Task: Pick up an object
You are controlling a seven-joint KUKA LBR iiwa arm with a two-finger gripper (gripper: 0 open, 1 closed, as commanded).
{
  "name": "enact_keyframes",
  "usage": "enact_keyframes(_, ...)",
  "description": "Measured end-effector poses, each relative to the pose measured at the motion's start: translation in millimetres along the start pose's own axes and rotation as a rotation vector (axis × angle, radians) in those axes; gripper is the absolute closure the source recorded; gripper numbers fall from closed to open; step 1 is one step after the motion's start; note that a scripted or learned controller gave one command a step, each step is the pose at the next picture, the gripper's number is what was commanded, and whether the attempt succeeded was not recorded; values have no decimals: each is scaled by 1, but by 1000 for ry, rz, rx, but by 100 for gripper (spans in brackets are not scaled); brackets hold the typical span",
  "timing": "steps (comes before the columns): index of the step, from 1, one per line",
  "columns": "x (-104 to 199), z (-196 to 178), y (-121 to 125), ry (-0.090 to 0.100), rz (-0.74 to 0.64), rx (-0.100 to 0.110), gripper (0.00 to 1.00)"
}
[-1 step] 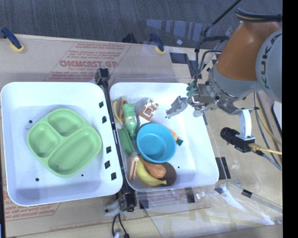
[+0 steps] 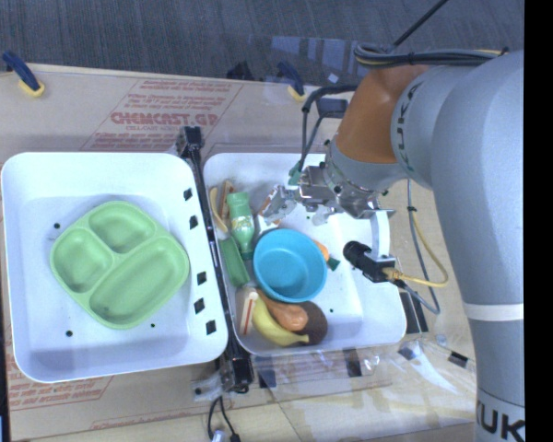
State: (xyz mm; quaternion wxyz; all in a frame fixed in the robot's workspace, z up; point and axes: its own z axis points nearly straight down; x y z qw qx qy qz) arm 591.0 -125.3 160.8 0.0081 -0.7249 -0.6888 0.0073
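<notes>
The grey arm bends in from the right, its orange band above the wrist, and sets the gripper (image 2: 290, 201) low over the far part of the right bin (image 2: 387, 316); whether it is spread or closed, or has hold of anything, cannot be told from this slant. Just below it sits a blue bowl (image 2: 290, 265), with a green bottle (image 2: 241, 226) beside it on the left and a banana (image 2: 272, 328) nearer the front wall. Well off to its left, the left bin (image 2: 28, 201) holds a green divided plate (image 2: 120, 263).
</notes>
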Motion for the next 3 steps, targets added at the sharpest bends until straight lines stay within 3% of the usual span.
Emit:
enact_keyframes(1, 33, 62, 35, 4, 405, -24, 0)
enact_keyframes(2, 34, 52, 34, 5, 395, -15, 100)
enact_keyframes(3, 83, -33, -31, 4, 258, -15, 100)
